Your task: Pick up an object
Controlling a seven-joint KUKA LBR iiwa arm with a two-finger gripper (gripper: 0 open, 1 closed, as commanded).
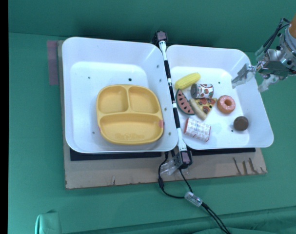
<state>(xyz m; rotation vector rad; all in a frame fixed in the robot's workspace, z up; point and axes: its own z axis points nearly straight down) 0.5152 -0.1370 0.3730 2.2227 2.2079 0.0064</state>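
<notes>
The right bin holds several toy foods: a yellow corn cob, a small tin can, a watermelon slice, a pizza slice, a glazed donut, a brown round cookie and a white patterned packet. My gripper hangs above the bin's far right rim, open, its two fingers spread apart with nothing between them. It is up and to the right of the donut, apart from every object.
The left bin bears a yellow divided plate. A black and white divider bar runs between the bins. Cables trail off the cardboard base at the front. Green cloth surrounds the bench.
</notes>
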